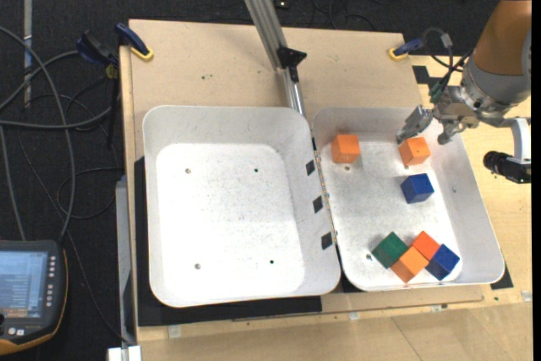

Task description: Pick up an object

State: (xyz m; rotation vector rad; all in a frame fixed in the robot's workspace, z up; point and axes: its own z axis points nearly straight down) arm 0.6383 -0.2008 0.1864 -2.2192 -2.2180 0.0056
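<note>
The right bin (473, 207) holds several small cubes. One orange cube (345, 148) lies near its upper left. A second orange cube (414, 150) lies at the upper middle, with a blue cube (417, 188) just below it. At the bin's front sit a green cube (390, 249), two orange cubes (425, 245) (410, 264) and another blue cube (443, 261), packed together. My gripper (429, 128) hangs at the bin's far right part, directly behind the second orange cube. Its two fingers (412, 124) are spread open, and nothing is between them.
The left bin (161, 182) stands beside the right one, joined along a black-tabbed edge (319, 190). A slanted metal pole (262, 4) runs down to the bins' far junction. Clamps (135, 42) (406, 48) hold the bench's far corners. Cables and a pendant (30, 292) lie at left.
</note>
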